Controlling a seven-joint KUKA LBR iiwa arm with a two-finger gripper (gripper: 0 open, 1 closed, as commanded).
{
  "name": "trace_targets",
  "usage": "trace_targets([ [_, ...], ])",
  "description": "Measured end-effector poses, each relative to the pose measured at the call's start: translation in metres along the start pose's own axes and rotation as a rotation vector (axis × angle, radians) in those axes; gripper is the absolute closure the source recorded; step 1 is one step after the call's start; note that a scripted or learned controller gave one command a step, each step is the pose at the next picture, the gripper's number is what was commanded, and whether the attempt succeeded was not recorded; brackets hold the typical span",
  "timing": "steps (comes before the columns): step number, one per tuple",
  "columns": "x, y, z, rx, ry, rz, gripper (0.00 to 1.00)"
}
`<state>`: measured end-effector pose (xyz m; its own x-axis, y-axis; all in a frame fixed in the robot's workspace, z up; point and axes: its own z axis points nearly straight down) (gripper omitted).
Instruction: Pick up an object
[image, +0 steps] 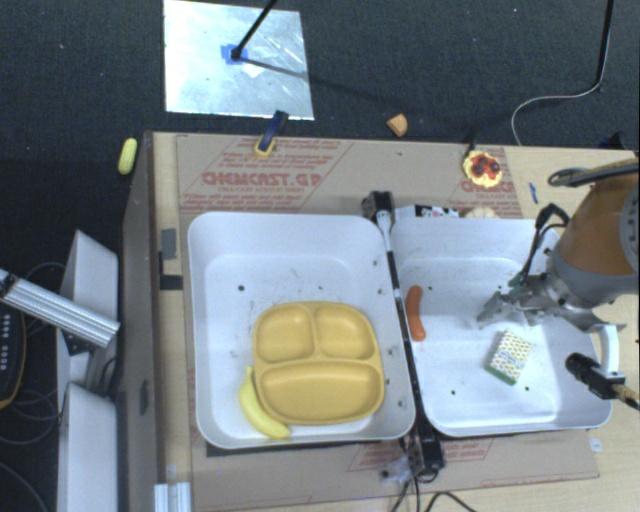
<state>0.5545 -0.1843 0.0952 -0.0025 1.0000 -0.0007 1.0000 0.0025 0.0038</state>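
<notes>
Yellow plastic fills the near part of the left bin (215, 260): a smooth three-compartment tray (318, 362) with a banana (259, 410) curving against its near-left edge. In the right bin (470, 415) a small patterned white-and-green block (510, 356) lies tilted, its long axis running near-left to far-right, just below the gripper (525, 305), whose state I cannot tell. Farther left an orange sausage-shaped piece (415, 312) lies lengthwise beside the divider.
</notes>
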Motion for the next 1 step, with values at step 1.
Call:
trace_targets([
  [1, 0.0094, -0.068, 0.0108, 0.003, 0.001, 0.002, 0.0],
])
